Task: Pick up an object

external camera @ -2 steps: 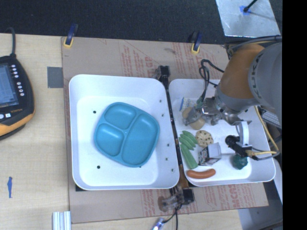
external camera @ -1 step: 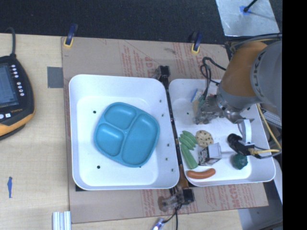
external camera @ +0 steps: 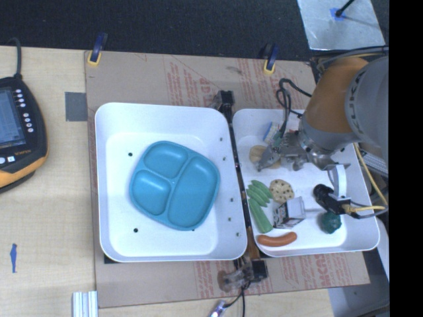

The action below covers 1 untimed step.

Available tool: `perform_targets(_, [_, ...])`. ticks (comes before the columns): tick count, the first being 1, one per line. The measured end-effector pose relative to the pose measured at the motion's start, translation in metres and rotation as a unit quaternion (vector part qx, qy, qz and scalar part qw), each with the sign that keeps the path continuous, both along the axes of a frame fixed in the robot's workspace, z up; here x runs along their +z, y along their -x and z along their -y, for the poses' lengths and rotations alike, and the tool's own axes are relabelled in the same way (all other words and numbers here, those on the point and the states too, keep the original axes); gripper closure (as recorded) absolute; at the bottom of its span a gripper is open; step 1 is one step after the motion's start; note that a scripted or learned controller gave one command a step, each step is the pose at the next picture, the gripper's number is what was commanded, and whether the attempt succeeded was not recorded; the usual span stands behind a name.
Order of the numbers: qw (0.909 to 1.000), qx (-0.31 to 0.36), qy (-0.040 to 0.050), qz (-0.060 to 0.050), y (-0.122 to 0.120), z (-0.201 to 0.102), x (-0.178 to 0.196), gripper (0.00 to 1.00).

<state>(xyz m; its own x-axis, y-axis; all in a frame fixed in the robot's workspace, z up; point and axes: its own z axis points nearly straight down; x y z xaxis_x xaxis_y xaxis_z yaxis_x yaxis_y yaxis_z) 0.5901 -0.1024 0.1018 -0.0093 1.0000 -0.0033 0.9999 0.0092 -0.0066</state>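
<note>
Arm: grey with an orange band [external camera: 334, 98], reaching in from the right over the right bin's far half.
End effector [external camera: 281, 152]: low over the far part of the right bin, just beside a tan piece; whether it is open or closed, or has hold of anything, cannot be told.
Right bin [external camera: 357, 243]: white, on the counter's right side, holding the small things.
Tan piece [external camera: 257, 154]: near the right bin's far left corner.
Cookie [external camera: 281, 190]: round with dark chips, mid-bin.
Green pea pods [external camera: 259, 203]: along the right bin's left wall, just beside the cookie.
Sausage [external camera: 277, 239]: red-brown, along the near edge.
Grey block [external camera: 291, 210]: between the cookie and the sausage.
Dark green lump [external camera: 330, 222]: near the near right corner.
Left bin [external camera: 112, 177]: white, touching the right bin's side.
Blue divided plate [external camera: 174, 185]: in the middle of the left bin.
Pendant [external camera: 16, 131]: at the counter's left edge.
</note>
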Motion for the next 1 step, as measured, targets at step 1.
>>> perform_targets(1, [1.0,-0.002,-0.0014,0.001,0.0608,-0.008,-0.0106,0.0])
